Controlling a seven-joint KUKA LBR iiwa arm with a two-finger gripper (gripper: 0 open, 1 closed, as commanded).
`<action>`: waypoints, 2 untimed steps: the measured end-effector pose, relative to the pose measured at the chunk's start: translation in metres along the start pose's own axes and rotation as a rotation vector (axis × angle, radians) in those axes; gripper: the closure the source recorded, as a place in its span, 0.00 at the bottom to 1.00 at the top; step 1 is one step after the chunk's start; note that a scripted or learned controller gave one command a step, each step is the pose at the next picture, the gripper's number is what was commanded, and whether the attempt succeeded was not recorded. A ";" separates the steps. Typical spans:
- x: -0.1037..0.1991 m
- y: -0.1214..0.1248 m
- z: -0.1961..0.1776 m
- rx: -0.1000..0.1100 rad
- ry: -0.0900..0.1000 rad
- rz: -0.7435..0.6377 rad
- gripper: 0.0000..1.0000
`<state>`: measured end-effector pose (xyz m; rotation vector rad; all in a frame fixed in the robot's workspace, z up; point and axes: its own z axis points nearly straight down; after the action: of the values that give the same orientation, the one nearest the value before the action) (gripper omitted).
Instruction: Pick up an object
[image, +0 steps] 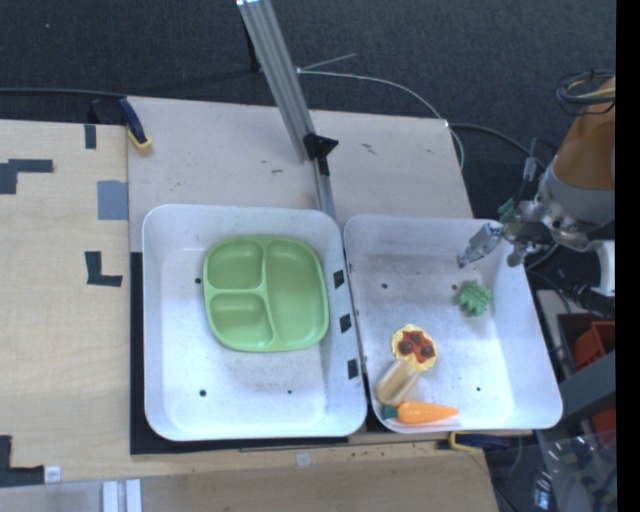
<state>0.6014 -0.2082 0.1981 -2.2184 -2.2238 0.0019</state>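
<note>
The broccoli (474, 297), a small green piece, lies in the right bin (530, 330) near that bin's right wall, about midway along it. My tool (492, 243) hangs above the bin's far right corner, just beyond the broccoli and apart from it. Its two fingers stand spread with a clear gap between them, and nothing sits in that gap. In the same bin's near left corner lie a carrot (427, 411) along the near wall, a hot dog (397, 381) touching it, and a pizza slice (414, 346) just beyond. The left bin (165, 330) bears a green divided plate (266, 292) toward its far side. Both bins rest side by side on my desk (220, 150).
</note>
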 end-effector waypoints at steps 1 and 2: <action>0.000 0.000 0.000 0.000 0.000 0.000 0.00; 0.002 0.007 0.047 0.004 0.001 0.000 0.00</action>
<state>0.6080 -0.2062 0.1511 -2.2158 -2.2215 0.0062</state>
